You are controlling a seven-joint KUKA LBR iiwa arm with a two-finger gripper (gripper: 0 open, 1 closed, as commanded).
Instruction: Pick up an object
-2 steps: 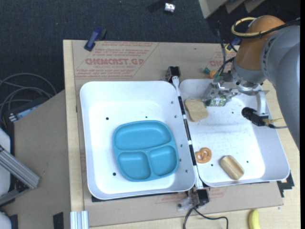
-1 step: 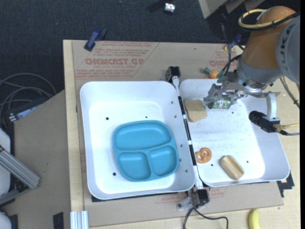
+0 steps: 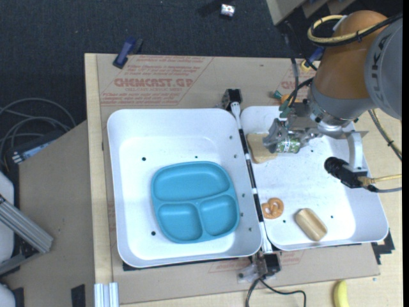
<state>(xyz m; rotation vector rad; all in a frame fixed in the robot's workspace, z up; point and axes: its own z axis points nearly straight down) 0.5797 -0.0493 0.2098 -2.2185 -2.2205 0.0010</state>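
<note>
Pick in progress, nothing lifted clear as far as the view shows.

Candidates in the right bin [image 3: 377, 219]: a tan slab [image 3: 257, 148] against its left wall near the far corner, a pretzel [image 3: 273, 208] by the left wall toward the near edge, and a bread roll [image 3: 310, 224] just beside it at the near edge. The gripper [image 3: 285, 141] sits low at the far left of this bin, touching or just over the slab's right end; cannot tell whether the jaws are apart or closed, or whether anything is between them. Left bin [image 3: 128, 133] carries a blue tray [image 3: 193, 200] mid-floor. Judged: grasp and lift remain.
</note>
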